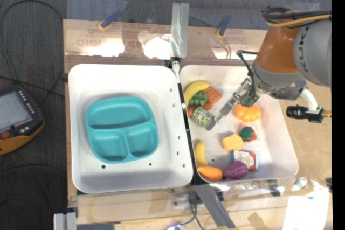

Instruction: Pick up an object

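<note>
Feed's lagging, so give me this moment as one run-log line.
arm: over right bin | gripper: low beside green can | grasp: none seen | teal tray: left bin

You can't make out the gripper [211, 120] fingertips against the small green-labelled can [202, 116], so their spacing is unclear. The arm [294, 56] runs off the right edge. The pendant [16, 115] is cut by the left edge, its screen unreadable
</note>
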`<action>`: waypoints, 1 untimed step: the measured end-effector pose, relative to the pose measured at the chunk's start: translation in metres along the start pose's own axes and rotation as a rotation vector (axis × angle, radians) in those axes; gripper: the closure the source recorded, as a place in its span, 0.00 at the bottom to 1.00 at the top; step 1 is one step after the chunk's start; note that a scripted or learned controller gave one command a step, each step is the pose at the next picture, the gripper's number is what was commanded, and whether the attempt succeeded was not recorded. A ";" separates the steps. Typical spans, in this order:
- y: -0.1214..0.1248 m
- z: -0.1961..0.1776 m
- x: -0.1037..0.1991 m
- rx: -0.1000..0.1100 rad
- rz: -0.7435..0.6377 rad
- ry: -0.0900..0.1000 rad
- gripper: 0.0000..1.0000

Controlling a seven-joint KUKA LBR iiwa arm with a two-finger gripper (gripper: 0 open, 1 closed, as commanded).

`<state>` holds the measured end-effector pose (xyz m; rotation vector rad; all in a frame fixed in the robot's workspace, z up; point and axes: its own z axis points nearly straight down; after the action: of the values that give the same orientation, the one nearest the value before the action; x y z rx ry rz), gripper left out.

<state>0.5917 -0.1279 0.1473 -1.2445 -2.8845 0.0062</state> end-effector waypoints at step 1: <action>-0.032 0.057 0.036 -0.010 0.080 -0.009 0.00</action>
<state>0.5437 -0.1234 0.0900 -1.3639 -2.8435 -0.0029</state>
